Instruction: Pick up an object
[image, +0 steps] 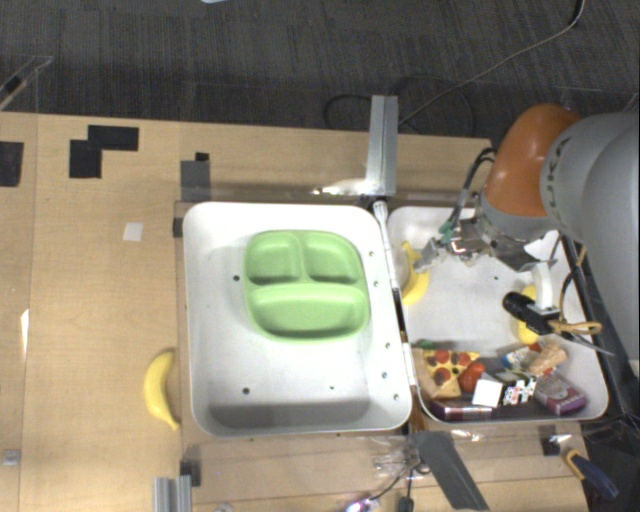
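— Where does the arm sit?

— The grey arm (590, 170) with its orange band reaches in from the right, and the gripper (452, 243) hangs over the upper part of the right bin (470, 300), near its left wall.

— And the fingers?

— Too small and cluttered to read; one cannot tell whether they are spread or closed, or whether anything lies between them.

— What could it pick?

— A yellow banana (413, 284) lies just below-left of the gripper, against the bin's left wall. A pile of small toys (500, 375) crowds the near edge, and a pizza slice (440, 368) seems to be among them.

— The other bin?

— The left bin (215, 300) holds a green divided plate (303, 283). A second banana (160, 388) rests on the bench outside it, to the left.
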